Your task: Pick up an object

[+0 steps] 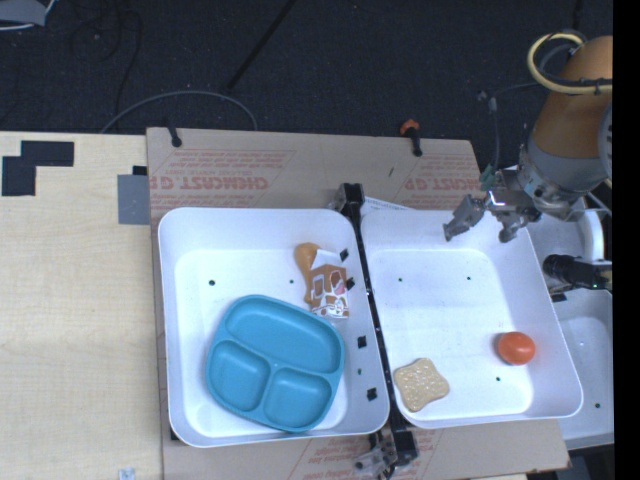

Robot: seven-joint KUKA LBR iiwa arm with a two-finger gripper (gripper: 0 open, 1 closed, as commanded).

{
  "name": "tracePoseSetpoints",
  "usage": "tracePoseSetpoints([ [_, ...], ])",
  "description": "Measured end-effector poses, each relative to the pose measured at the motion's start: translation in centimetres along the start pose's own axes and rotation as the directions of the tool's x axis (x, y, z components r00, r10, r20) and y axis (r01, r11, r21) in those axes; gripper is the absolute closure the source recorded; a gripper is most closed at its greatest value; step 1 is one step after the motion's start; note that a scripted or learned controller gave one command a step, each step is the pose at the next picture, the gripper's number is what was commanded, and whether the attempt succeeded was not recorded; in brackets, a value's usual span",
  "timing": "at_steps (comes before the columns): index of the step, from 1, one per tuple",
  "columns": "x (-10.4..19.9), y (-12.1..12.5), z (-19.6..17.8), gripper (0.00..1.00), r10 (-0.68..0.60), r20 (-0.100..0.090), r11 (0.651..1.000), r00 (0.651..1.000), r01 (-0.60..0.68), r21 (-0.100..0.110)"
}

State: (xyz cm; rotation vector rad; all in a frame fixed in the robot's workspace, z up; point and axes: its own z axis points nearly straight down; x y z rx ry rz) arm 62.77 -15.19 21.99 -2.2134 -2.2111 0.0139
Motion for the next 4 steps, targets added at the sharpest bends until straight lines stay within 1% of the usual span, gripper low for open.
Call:
tracePoseSetpoints([
  [1,0.0,0.3,-0.8,0.00,-0.001,0.002,1.000,1.000,0.002,-0.013],
  [2,0.6,-0.3,5.4,0.00,-0.002,0.001,1.000,1.000,0.002,-0.007],
  [3,1.3,-1.0,11.4,0.00,-0.001,0.001,1.000,1.000,0.001,-0.007],
  [4,1.4,-1.0,13.4,0.00,0.000,0.002,1.000,1.000,0.000,-0.010],
])
